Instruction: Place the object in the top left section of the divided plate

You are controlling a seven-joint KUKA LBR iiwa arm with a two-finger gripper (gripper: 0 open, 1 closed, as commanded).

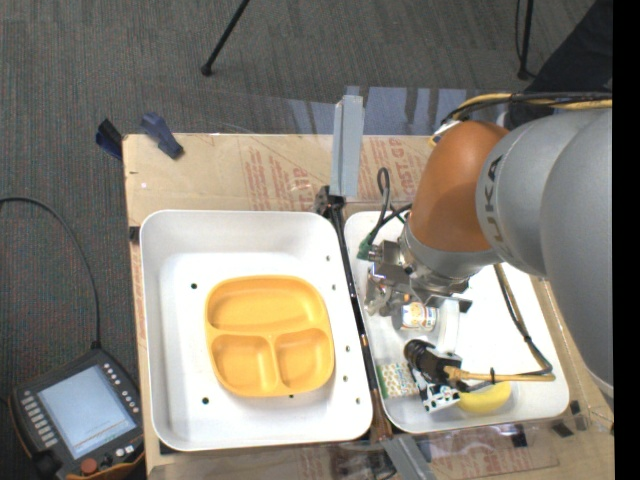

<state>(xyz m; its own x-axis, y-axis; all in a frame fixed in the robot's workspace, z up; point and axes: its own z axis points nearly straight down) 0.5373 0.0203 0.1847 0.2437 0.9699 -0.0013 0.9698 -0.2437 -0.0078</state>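
A yellow divided plate (268, 346) lies in the left white bin (180, 248), with one wide section at the back and two smaller ones at the front; all three hold nothing. My gripper (415, 313) hangs low over the back left part of the right bin (530, 338), under the grey arm and its orange band. A small white jar with a yellow label (418, 317) sits right at the gripper's tip. The wrist hides how the jar and gripper meet.
In the front of the right bin lie a black round object (420, 354), a yellow banana (486, 399), a thin wooden-handled tool (505, 376), a printed card (395, 378) and a small black-and-white piece (438, 398). A teach pendant (75, 413) rests at the lower left.
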